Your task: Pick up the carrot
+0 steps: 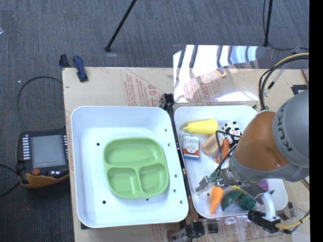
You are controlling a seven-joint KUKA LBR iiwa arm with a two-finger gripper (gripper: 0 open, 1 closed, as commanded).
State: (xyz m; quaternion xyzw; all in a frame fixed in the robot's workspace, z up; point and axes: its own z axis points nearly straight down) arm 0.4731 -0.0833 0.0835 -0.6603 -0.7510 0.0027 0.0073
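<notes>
The small orange tapered carrot lies near the front wall of the right-hand shallow white bin, long axis roughly upright in view, tip pointing frontward. The metal two-finger gripper hovers just above its thick end; jaw spread cannot be told.

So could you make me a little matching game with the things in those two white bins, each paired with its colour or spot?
Things:
1. carrot
2. divided plate
3. banana
4. small box

Descriptions:
A. yellow, at the far end of the right bin
B. orange, beside the tool
C. green, in the left bin
D. flat, just below the banana

Pairs: 1-B, 2-C, 3-A, 4-D
</notes>
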